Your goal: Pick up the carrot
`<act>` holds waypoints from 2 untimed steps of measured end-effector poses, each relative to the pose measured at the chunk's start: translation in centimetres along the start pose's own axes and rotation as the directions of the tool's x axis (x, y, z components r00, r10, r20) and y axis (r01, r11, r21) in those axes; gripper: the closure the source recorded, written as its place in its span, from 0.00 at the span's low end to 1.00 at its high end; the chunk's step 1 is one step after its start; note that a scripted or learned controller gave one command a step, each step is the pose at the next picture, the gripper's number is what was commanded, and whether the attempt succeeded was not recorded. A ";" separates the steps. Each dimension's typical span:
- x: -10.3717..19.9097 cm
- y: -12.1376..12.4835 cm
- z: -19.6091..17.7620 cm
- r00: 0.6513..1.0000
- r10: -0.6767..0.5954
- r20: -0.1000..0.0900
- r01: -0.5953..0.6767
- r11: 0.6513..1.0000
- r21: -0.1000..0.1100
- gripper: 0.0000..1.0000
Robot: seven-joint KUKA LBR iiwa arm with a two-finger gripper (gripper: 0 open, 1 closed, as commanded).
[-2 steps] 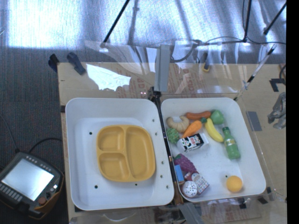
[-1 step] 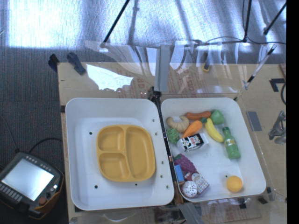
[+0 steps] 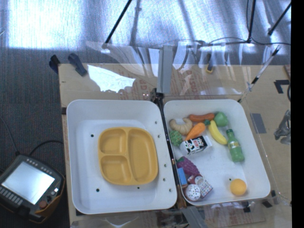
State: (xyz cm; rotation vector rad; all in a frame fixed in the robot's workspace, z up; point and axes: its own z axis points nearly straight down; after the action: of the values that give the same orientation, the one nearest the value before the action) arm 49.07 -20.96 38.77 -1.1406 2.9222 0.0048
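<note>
As the scene stands, the carrot (image 3: 195,131) lies untouched in the right bin (image 3: 254,175), upper-left part, tilted w/ green top up-right and tip down-left. Neighbours, close-packed: croissant (image 3: 181,125) touching at upper left; sausage (image 3: 202,117) just above; banana (image 3: 217,133) just beside on right; milk carton (image 3: 195,146) touching below; broccoli (image 3: 176,137) near the tip. Also in that bin: green pear (image 3: 221,118), green bottle (image 3: 234,146), grapes (image 3: 188,166), orange (image 3: 238,187), small round and boxed items at bottom left, type unclear. Left bin (image 3: 78,175): yellow divided plate (image 3: 128,155), nothing on it. Tool: a faint grey shape at the right edge of the worktop (image 3: 109,82) may be the arm, too blurred to say; tool state cannot be told. Handling, est.: prob. a light, stiff plastic toy, smooth and tapered, so apt to slip toward the thin end. Best hold, est.: across the thick mid-body, jaws set crosswise to its length; approx. no clearance on croissant and carton sides, so expect nudging of neighbours.
</note>
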 end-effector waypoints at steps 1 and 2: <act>-2.0 -1.8 -3.2 0.958 -0.285 -0.001 0.285 0.958 0.001 1.00; 0.9 0.6 4.5 0.720 -0.694 0.001 0.694 0.720 -0.007 1.00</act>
State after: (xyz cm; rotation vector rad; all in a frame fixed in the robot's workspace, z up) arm 48.03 -21.07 34.23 -2.1528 2.2861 0.0104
